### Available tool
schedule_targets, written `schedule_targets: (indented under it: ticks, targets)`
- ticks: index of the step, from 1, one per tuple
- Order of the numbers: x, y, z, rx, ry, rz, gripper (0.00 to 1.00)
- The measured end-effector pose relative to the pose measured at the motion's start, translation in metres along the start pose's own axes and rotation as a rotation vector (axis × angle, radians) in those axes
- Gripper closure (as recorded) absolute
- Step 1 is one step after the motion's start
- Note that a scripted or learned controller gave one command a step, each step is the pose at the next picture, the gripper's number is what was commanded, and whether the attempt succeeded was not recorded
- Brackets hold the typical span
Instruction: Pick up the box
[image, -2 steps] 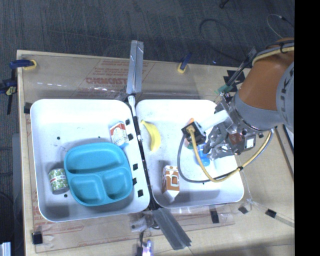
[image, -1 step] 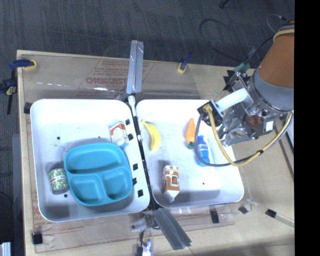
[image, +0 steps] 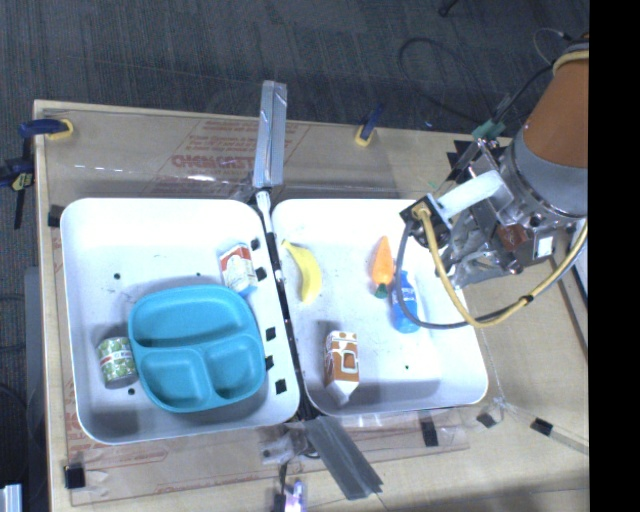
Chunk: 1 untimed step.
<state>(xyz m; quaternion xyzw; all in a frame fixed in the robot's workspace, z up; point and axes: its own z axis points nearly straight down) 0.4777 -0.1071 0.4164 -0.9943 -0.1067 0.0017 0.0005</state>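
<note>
Surface (image: 530, 380): pale bench carrying two shallow white bins side by side, one far from the end effector (image: 90, 230) and one beside it (image: 460, 350). Arm (image: 560, 110): grey with an orange band, entering over the outer edge of the nearer bin, with yellow cable (image: 500, 310) looping beneath the wrist. End effector (image: 455, 240): poised above the rim of the nearer bin; its state cannot be told, since the wrist hardware and cabling obscure it. Blue divided tray (image: 195, 345): in the farther bin, well apart from the end effector. Box (image: 341, 362): small brown-and-white carton, standing in the nearer bin towards its front edge, below and away from the end effector, apart from it. Banana (image: 305, 272): yellow, in the nearer bin by the divider between the bins. Blue bottle (image: 404, 305): just beneath the end effector, close to the carrot (image: 382, 262), orange, lying just above it. Red-and-white carton (image: 236, 268): in the farther bin, at the tray's upper corner. Green-labelled can (image: 116, 361): in the farther bin, on the tray's far side
</note>
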Motion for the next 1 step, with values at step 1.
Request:
schedule_targets:
  ticks: [1]
  targets:
    - [0.0008,-0.0003,-0.0096,0.0,-0.003,-0.007,1.0]
